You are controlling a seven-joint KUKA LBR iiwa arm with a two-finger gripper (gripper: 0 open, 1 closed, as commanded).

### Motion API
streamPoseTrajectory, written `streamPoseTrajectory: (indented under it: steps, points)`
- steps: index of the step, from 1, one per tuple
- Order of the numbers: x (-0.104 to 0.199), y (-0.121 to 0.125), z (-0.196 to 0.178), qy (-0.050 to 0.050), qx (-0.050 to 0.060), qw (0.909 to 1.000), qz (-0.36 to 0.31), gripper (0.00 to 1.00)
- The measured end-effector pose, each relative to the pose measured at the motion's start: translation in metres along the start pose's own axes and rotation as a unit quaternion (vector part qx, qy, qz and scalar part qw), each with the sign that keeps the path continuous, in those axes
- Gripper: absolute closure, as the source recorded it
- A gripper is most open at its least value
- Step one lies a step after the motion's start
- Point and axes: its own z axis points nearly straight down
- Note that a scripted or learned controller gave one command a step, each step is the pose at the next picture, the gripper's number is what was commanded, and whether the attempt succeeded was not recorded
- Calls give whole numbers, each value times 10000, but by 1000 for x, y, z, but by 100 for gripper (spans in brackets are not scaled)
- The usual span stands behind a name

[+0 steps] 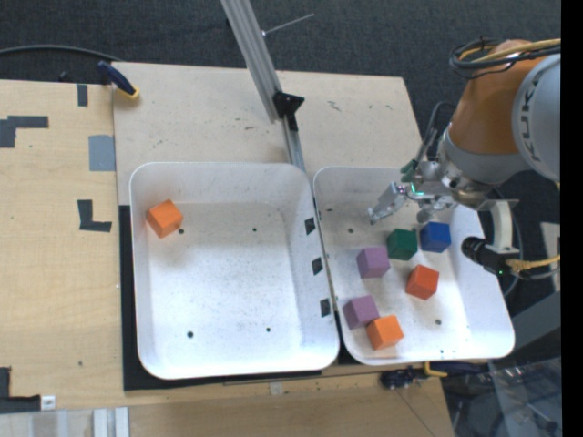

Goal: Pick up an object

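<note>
My gripper (405, 209) hangs over the back part of the right bin (483, 335), open, with nothing between its fingers. Just in front of it lie a green cube (402, 242) and a blue cube (436, 236), side by side. Further forward in the same bin are a purple cube (372, 261), a red-orange cube (422, 281), a second purple cube (361, 310) and an orange cube (384, 331). An orange cube (165, 217) sits alone at the far left of the left bin (219, 176).
A slanted metal pole (255, 44) runs from the top of the view down to the gap between the bins. The wooden bench (55, 244) extends to the left. A cable with a blue and yellow plug (118, 77) lies at the back left.
</note>
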Motion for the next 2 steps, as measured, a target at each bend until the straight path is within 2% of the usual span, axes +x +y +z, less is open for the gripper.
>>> streamPoseTrajectory:
  steps: [1,2]
  points:
    - [0,1,-3,-6,-24,10000,-4,0]
    - [1,-6,43,-8,1,10000,2,0]
